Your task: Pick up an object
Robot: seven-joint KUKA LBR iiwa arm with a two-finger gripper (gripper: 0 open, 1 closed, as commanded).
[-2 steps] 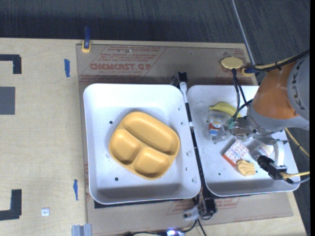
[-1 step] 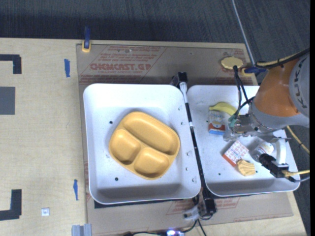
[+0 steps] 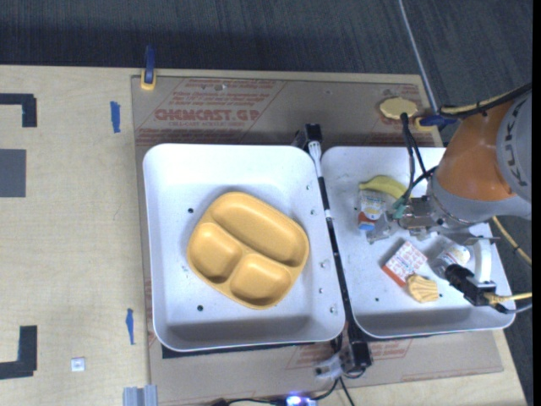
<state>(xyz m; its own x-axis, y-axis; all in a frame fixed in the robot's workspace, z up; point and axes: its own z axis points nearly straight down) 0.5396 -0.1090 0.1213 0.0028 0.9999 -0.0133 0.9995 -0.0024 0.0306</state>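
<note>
From my seat I see the arm [image 3: 482,163] reaching in from the right of the frame, its pincer [image 3: 404,216] low inside the right bin [image 3: 355,299], close beside a small bottle-like object [image 3: 369,207] with a red and blue label. Whether the pincer is open or closed I cannot tell; the wrist and cables hide that part. Just above the bottle lies a yellow banana-shaped piece [image 3: 385,184], and lower in the bin sit a red and white packet [image 3: 405,262] and a ridged yellow piece [image 3: 423,289], almost touching each other. The left bin [image 3: 165,311] carries a large yellow three-compartment tray [image 3: 247,249], tilted across its middle. The nearest candidate is the bottle, which I judge light, stiff and somewhat slippery, best taken across its narrow body. The packet looks flat and thin, hard to get under. The banana piece would likely be light and smooth, so I would grip it across its thick middle. The tray seems too broad for the pincer except at a rim.
</note>
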